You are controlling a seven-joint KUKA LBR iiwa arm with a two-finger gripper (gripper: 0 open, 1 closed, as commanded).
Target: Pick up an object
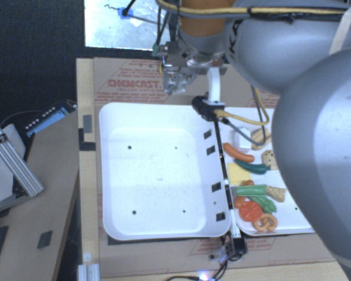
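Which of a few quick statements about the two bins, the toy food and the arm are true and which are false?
1. The left bin holds a pile of toy food. False: the food lies in the right bin.
2. The pincer sits above the far edge of the left bin. True.
3. A hot dog lies in the right bin. True.
4. The pretzel sits at the far end. False: it lies near the front edge.

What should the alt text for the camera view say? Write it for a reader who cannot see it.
A grey robot arm with an orange band reaches in from the right, its gripper raised above the far edge of the left white bin. The right bin holds small toy foods, including a sausage, a tomato slice and a pretzel.
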